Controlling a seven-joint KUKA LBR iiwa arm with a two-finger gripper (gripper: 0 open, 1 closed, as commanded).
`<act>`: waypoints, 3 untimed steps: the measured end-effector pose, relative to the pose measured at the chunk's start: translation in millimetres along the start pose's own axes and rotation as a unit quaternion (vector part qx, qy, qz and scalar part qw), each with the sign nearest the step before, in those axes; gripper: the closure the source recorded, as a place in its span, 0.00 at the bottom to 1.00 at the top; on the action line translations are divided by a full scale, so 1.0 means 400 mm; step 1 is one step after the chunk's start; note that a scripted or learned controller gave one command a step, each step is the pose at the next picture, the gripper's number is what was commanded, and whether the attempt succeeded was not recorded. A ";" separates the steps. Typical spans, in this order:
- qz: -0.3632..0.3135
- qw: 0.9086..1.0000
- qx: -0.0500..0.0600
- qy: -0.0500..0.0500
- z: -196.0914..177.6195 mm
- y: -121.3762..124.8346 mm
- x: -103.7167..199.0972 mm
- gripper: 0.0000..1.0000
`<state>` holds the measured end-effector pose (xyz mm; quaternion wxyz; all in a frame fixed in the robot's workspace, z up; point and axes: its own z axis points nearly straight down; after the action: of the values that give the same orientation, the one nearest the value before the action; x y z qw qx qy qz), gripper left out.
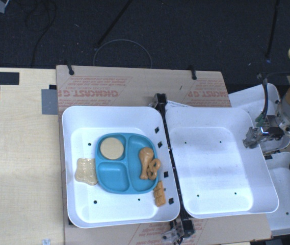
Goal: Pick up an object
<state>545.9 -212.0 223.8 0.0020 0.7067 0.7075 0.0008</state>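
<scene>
dark floor (134, 24), pale bench (17, 157)

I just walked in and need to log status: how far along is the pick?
Nothing looks picked yet. The round cookie and pretzel lie in the blue tray, with two more snacks beside it in the left bin. The gripper sits at the right bin's far edge. Reaching over and grasping remain.

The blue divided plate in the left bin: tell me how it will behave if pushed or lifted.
The blue divided plate looks rigid and shallow, so it would probably slide flat, not tip. The round cracker and pretzel-like piece lying loose in it would likely shift or spill if tilted.
</scene>
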 end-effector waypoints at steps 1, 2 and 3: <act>0.000 1.000 0.002 0.001 -0.047 0.001 -0.002 1.00; -0.001 1.000 0.004 0.002 -0.022 -0.011 0.110 1.00; -0.001 1.000 0.004 0.002 -0.007 -0.010 0.224 1.00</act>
<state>541.7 -122.4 226.4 -0.0022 0.7062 0.7080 -0.0008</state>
